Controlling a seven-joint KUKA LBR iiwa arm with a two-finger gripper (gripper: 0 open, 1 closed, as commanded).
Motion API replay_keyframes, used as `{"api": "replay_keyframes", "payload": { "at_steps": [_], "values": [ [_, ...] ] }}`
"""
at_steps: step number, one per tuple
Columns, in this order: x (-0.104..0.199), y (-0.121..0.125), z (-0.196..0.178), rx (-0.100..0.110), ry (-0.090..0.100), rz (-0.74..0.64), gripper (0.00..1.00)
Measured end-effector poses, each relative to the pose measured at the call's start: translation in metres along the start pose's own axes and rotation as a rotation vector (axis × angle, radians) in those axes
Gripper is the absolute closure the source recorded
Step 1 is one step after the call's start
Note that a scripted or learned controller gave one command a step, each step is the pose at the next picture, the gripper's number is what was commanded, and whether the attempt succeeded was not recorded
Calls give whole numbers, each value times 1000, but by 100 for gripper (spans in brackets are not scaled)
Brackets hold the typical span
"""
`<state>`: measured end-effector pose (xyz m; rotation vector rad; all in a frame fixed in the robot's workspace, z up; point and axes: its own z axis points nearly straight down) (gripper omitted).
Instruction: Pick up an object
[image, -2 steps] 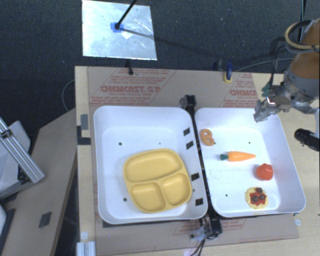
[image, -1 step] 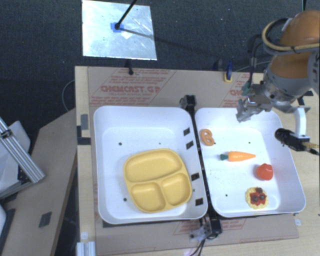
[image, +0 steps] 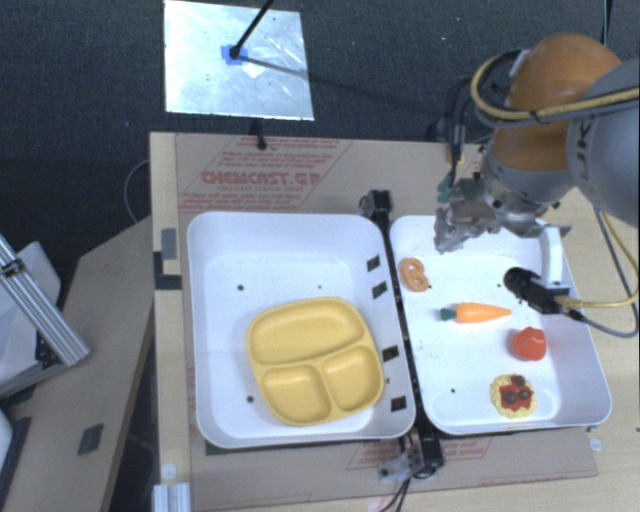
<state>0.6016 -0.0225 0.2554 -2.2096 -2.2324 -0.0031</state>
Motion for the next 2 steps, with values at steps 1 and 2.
{"api": "replay_keyframes", "payload": {
  "at_steps": [1, 2],
  "values": [
    [51, -8, 15, 1, 0, 0, 100],
    [114, -8, 13, -1, 2, -1, 100]
  ]
}}
